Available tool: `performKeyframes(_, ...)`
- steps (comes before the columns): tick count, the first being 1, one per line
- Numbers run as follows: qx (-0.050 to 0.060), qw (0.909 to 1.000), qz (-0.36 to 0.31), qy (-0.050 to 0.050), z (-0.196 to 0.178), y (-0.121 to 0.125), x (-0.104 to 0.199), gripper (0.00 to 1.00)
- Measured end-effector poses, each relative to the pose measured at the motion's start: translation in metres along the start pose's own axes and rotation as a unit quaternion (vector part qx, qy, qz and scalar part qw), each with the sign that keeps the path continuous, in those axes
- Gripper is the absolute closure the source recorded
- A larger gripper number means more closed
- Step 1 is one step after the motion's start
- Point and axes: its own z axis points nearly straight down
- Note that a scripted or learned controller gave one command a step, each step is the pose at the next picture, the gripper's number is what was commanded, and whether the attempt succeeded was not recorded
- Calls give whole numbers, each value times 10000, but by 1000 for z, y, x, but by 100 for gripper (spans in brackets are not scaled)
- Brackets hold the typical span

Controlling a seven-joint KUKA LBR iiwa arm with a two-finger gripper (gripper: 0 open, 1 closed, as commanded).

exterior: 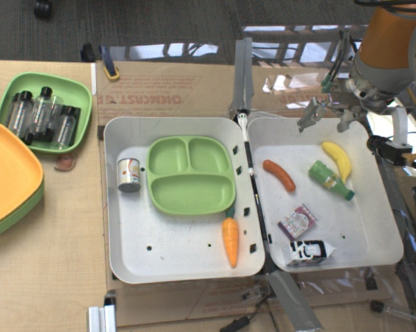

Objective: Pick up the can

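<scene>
The can (129, 174) stands near the left bin's (121, 254) left wall, just beside the green divided plate (191, 174), with bare floor below it, while the pincer (329, 115), spread and holding nothing, hangs over the right bin's (384, 244) far rim.

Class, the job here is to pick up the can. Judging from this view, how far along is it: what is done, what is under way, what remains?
Nothing looks done: the can stands in the left bin, beside the green divided plate. The tool hangs open at the far edge of the right bin, near the banana, holding nothing. Left: crossing over, lowering onto the can, closing and lifting.
</scene>
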Motion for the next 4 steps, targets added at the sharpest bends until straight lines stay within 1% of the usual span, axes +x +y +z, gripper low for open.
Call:
performKeyframes(1, 10, 10000, -7, -4, -8, 0, -1, 100)
performKeyframes(2, 4, 9983, -590, 0, 57, -13, 54, 100)
performKeyframes(3, -15, 9999, -123, -6, 17, 28, 31, 100)
performKeyframes(4, -4, 9998, -176, -3, 107, 27, 7, 100)
